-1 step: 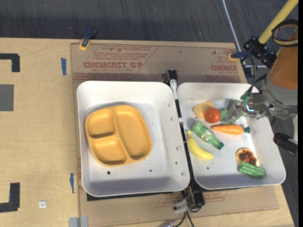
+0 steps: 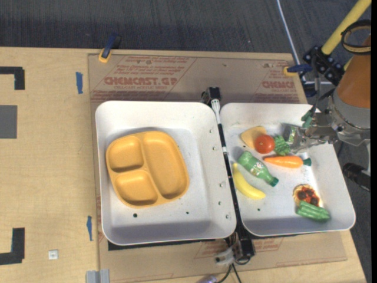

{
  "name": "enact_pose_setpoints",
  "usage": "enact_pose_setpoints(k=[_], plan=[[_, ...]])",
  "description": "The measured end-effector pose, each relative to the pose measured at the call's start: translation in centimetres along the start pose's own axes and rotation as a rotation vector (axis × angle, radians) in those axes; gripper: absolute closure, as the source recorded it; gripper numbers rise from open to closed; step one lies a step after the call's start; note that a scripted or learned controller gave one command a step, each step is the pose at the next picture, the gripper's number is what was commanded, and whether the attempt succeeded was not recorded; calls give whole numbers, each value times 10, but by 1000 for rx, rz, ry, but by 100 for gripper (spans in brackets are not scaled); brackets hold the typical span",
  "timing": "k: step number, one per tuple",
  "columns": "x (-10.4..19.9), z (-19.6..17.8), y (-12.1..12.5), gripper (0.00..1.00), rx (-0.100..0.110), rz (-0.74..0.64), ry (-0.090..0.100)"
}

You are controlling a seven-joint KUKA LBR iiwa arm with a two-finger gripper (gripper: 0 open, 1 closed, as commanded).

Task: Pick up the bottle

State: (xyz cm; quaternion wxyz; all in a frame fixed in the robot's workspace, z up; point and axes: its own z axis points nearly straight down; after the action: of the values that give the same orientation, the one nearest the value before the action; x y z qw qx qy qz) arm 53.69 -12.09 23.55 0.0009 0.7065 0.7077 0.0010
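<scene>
Currently gripper (image 2: 304,135) sits low over right bin (image 2: 344,193) near carrot (image 2: 283,161), well off bottle (image 2: 257,168); can't tell its state. Bottle lies flat, untouched, beside banana (image 2: 247,185).

Glossy green plastic bottle (image 2: 257,168), smooth matt white bins (image 2: 112,217), a matt yellow plastic tray (image 2: 147,168), rough brown cardboard (image 2: 177,78) beneath.

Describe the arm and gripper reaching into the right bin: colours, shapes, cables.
The grey arm with a broad orange band comes in from the right. Its end is a metallic grey gripper of blocky parts with small green accents. Black cable loops hang near the wrist.
</scene>
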Motion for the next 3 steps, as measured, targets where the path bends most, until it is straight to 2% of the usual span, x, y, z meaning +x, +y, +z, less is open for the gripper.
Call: enact_pose_setpoints(k=[1,2,3], plan=[[-40,40,-58,100,3,-191,1],[-76,-41,-57,100,-1,-717,-3],[-103,26,-49,100,1,-1098,0]])
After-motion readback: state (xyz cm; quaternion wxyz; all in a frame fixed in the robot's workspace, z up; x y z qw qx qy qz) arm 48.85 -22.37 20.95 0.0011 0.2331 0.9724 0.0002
